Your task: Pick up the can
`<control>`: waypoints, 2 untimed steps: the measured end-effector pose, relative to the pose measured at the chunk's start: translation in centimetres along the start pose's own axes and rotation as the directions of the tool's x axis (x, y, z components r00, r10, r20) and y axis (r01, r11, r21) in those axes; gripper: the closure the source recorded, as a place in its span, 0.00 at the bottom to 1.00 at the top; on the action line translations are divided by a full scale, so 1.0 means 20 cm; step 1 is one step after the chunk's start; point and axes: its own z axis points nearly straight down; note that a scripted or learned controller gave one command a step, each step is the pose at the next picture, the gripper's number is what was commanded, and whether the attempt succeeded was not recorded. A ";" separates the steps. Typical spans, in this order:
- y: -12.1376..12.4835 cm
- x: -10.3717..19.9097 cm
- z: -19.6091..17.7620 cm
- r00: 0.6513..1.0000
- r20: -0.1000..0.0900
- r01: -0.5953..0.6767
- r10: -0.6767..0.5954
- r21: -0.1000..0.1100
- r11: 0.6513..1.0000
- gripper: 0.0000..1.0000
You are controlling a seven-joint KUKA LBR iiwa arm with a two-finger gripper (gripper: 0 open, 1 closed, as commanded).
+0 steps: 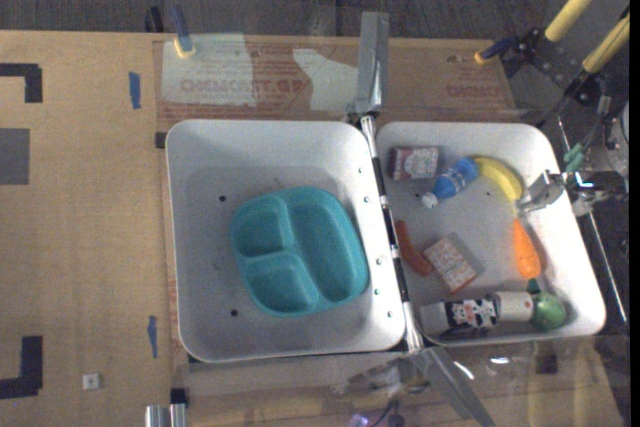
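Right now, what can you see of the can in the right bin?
The can is small, with a dark maroon label and a pale patch at its middle, and looks like metal under a printed wrap. It lies on its side at the rear left of the right bin, its long axis running about left-right. The blue bottle lies close at its right; whether they touch is unclear. The pincer is well off to its right, near the banana.

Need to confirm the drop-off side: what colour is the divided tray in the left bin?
Teal, a divided tray with three compartments, seen clearly in the camera view.
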 end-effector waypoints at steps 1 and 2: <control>-0.09 0.35 0.43 0.988 -0.001 0.152 -0.152 0.001 0.988 0.00; -0.04 0.35 0.83 0.978 -0.004 -0.207 0.207 -0.005 0.978 0.00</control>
